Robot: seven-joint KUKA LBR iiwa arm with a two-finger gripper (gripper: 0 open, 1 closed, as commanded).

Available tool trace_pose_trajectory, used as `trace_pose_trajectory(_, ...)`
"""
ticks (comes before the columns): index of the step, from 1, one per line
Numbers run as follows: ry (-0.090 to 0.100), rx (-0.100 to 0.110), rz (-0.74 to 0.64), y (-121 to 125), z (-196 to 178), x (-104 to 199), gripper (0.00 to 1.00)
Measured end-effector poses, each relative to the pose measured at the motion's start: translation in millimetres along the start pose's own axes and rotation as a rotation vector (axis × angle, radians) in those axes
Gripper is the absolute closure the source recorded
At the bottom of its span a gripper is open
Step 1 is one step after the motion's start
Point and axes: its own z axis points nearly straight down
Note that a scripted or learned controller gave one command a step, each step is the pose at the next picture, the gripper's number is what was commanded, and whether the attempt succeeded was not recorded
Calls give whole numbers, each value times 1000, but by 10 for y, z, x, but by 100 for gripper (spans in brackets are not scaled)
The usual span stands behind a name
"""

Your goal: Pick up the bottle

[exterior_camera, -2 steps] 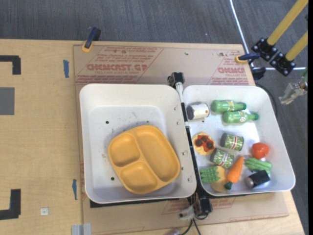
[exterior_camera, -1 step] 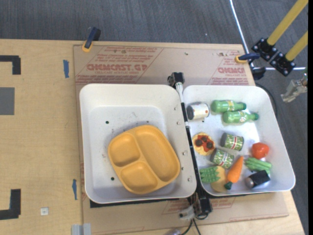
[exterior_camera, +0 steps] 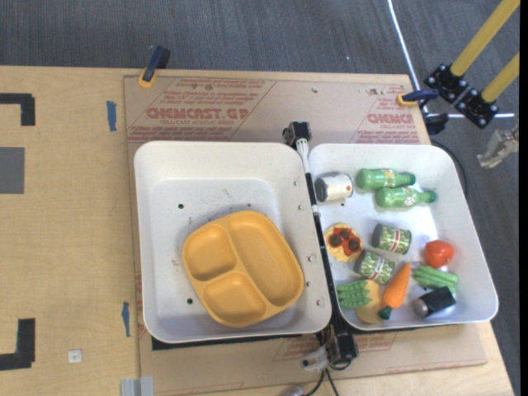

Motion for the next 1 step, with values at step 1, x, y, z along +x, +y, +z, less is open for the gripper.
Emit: trace_pose_trajectory(1, -3, -4, -1, 10, -106, -3, 100)
